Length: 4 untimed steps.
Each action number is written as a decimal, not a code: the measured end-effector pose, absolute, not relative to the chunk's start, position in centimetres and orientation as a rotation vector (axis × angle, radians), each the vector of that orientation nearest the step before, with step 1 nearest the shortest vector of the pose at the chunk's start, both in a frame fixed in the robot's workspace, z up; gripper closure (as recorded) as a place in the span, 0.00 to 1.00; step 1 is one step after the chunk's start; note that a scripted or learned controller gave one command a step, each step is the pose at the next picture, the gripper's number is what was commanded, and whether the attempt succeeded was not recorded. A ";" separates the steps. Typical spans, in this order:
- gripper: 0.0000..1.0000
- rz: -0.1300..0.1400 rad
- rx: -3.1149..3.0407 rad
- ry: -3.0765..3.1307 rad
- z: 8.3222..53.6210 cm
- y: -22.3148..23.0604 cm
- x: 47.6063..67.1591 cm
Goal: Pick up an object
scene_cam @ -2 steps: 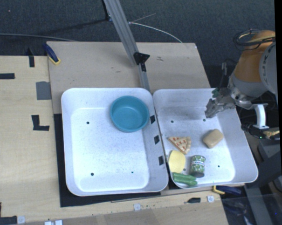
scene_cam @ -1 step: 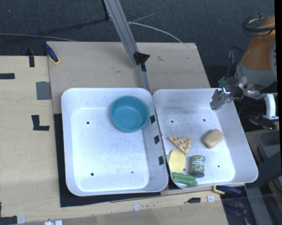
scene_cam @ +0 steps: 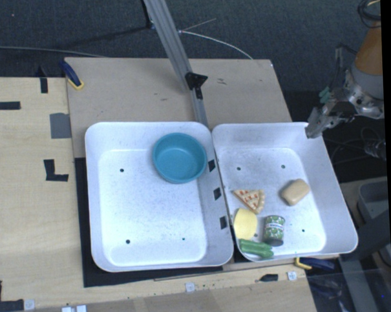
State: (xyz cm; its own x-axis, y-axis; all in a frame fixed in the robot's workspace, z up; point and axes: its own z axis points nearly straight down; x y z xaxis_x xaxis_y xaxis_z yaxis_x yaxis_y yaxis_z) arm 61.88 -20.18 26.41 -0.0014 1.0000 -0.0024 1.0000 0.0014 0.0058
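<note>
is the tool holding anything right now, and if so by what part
Nothing is held. The tool hangs over the far right corner of the right bin, with nothing between its tips; the toy items lie loose in the bin.

Claw point(scene_cam: 315, 129) low, arm point(scene_cam: 366, 67) above

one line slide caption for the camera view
Gripper poised at the right bin's far corner; blue bowl sits in the left bin.

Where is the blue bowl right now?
The blue bowl sits in the left bin, at its far right corner, beside the divide from the right bin.
</note>
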 end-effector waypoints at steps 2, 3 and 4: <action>1.00 -0.003 2.218 2.230 23.5 -9.3 58.3; 1.00 -0.001 2.217 2.231 24.3 -4.5 56.6; 1.00 -0.003 2.216 2.232 23.1 1.3 55.4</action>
